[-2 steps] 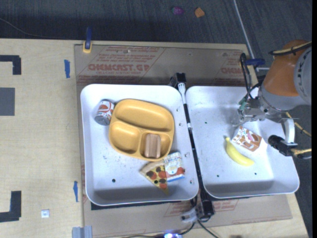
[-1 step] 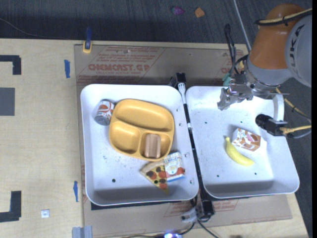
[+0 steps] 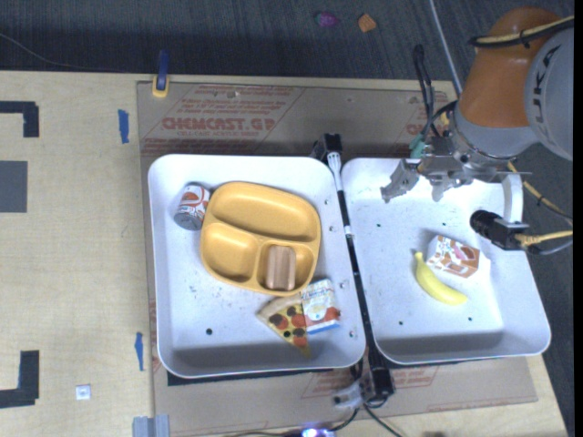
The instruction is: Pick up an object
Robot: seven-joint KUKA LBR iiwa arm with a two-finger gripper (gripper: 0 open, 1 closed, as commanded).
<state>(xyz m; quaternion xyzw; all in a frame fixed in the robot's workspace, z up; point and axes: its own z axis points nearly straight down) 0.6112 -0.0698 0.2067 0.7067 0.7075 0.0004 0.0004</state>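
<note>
My gripper hangs over the far part of the right bin, fingers spread open with nothing between them. Below it in that bin lie a yellow banana and a small red-and-white carton, touching each other, a little to the right and nearer than the gripper. The left bin holds a yellow divided plate with a brown sausage-like piece in one compartment, a crushed can at the plate's far left, a pizza slice and a small packet.
A black divider runs between the two bins. Brown cardboard lies under the bins' far side. A black cable end hangs from the arm over the right bin's right rim. The near left floor of the right bin is bare.
</note>
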